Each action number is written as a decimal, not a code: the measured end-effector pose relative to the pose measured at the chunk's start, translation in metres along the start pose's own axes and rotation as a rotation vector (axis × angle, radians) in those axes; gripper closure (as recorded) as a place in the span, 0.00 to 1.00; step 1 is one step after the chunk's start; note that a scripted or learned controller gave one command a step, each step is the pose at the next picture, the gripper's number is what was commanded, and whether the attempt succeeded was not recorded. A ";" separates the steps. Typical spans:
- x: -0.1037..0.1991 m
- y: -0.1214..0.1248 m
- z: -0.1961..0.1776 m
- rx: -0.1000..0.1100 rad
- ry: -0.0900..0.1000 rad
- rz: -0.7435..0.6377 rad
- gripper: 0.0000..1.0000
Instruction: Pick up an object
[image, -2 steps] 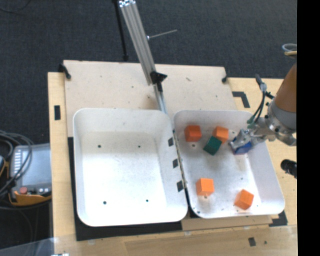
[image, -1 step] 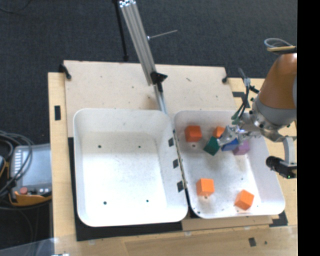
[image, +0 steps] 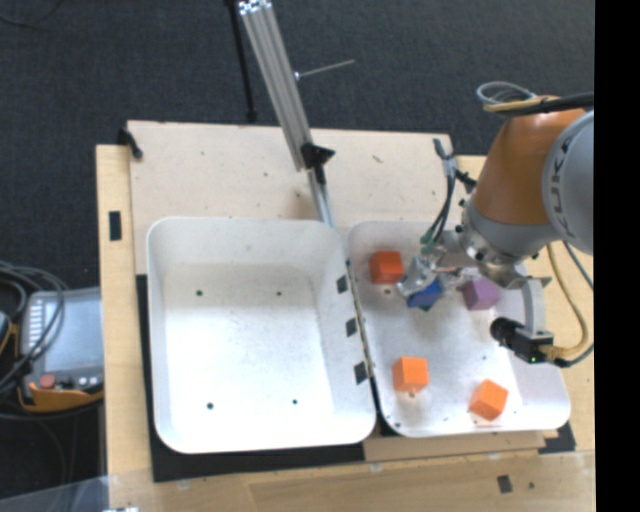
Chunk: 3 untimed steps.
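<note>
The gripper (image: 424, 282) was down in the right bin (image: 540, 410), low over a blue block (image: 427, 295), with the arm (image: 525, 180) reaching in from the right; whether the jaws were released or clenched could not be told, since the wrist and cables hid them, and the blue block sat at or just under the tips rather than plainly between them. An orange block (image: 387, 267) lay just beside it toward the left bin (image: 165, 300), and a purple block (image: 482, 293) just beside it on the other side, partly under the arm; two more orange blocks (image: 410, 374) (image: 489, 399) sat well apart nearer the front rim. To do the grasp well, the tips probably needed to straddle the blue block squarely and close only on it; a crooked descent would likely nudge the near orange block or push the blue one aside; a slow straight lift would show whether it was really caught.
</note>
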<state>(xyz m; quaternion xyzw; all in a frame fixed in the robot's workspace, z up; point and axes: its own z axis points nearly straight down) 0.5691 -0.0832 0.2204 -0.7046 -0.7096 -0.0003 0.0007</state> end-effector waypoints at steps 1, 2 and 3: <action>0.054 0.005 0.007 0.002 0.000 0.000 1.00; 0.114 0.006 -0.006 -0.002 0.001 -0.002 1.00; 0.177 0.010 -0.005 0.000 0.001 -0.002 1.00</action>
